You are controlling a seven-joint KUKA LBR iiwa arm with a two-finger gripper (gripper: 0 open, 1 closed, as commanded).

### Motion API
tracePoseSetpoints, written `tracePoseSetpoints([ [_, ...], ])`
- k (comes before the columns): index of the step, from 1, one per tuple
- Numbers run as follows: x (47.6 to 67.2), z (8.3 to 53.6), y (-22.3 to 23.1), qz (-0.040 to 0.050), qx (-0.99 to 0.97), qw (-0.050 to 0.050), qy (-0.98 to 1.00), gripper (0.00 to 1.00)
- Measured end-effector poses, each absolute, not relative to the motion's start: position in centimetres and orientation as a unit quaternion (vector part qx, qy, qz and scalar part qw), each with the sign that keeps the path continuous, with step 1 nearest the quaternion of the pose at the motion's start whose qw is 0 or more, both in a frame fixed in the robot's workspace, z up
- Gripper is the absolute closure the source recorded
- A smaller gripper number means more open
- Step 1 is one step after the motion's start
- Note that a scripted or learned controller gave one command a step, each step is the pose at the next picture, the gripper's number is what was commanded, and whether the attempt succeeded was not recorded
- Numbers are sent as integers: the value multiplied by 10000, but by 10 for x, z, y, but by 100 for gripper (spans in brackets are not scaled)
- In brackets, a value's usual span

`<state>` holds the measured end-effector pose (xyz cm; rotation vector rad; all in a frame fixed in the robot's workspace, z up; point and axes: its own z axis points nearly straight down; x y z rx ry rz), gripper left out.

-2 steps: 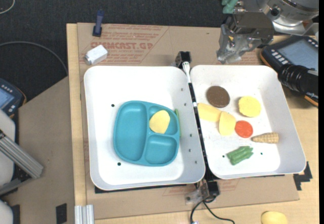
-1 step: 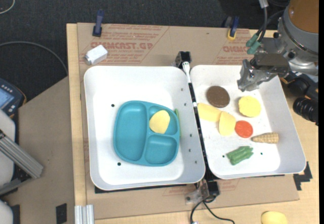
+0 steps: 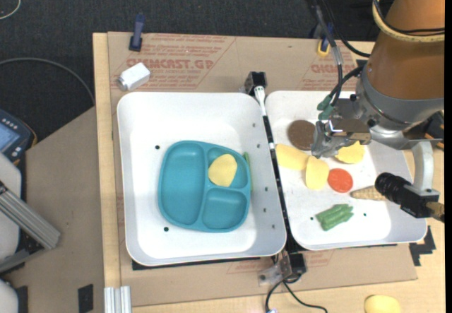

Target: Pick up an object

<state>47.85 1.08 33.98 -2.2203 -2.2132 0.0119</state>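
Cardboard [image 3: 212,57] covers the bench, and two white bins sit on it side by side, their inner rims touching. The arm [image 3: 406,92] reaches in from the right, above the right bin [image 3: 395,230]. The left bin [image 3: 141,128] bears a teal plate [image 3: 185,184] with three compartments. A yellow lump [image 3: 223,170] lies in the plate's upper right compartment.

The gripper [image 3: 321,150] is low in the upper left part of the right bin. Whether it is apart, together or clamped on something cannot be told from this angle.

The things to pick lie around its tip. A brown disc [image 3: 300,133] is just to the left of it. A yellow wedge [image 3: 289,156] lies below that disc, near the bin's left wall. A yellow chunk [image 3: 317,174] sits just under the tip. A yellow slice [image 3: 351,155] lies to the right, partly hidden by the gripper body. A red disc [image 3: 340,180] touches the chunk's right side. A tan cone [image 3: 367,194] points left just beside the red disc, its far end hidden. A green pod [image 3: 333,216] lies lower, apart from the rest.

On the cardboard beyond the left bin rests a white block [image 3: 134,76], and a blue clamp [image 3: 136,32] grips the bench's far edge. A black clip [image 3: 256,82] sits at the top of the seam between the bins. Another small yellow thing [image 3: 381,303] lies outside the bins, at the lower right.
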Motion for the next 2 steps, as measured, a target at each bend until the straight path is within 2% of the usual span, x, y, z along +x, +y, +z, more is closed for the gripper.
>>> tracePoseSetpoints([
  [1, 478, 261, 54, 30, -7060, 36, -7082, 100],
  [2, 480, 387, 30, -41, -7071, -41, -7071, 100],
])
